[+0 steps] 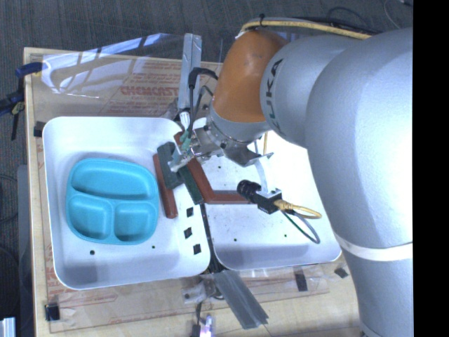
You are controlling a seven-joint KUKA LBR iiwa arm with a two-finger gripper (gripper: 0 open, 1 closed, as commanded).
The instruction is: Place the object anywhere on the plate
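Note:
A light blue plate [112, 200] with three compartments lies in the left bin [63, 258]. A brown bar-shaped object [168, 194] lies slanted in the left bin, just right of the plate and beside the divide between the bins. A second brown angled piece [219, 196] lies across the divide in the right bin [280, 255]; whether the two are joined is hidden. My gripper [181, 159] hangs low over the divide, directly above the upper ends of the brown pieces. The arm's wrist covers the contact, so I cannot see whether anything is held.
The grey arm with its orange band [245, 83] covers most of the right bin. A black fitting [258, 196] with a yellow cable [302, 210] hangs over the right bin. Small black marks [191, 232] dot the left bin's right wall.

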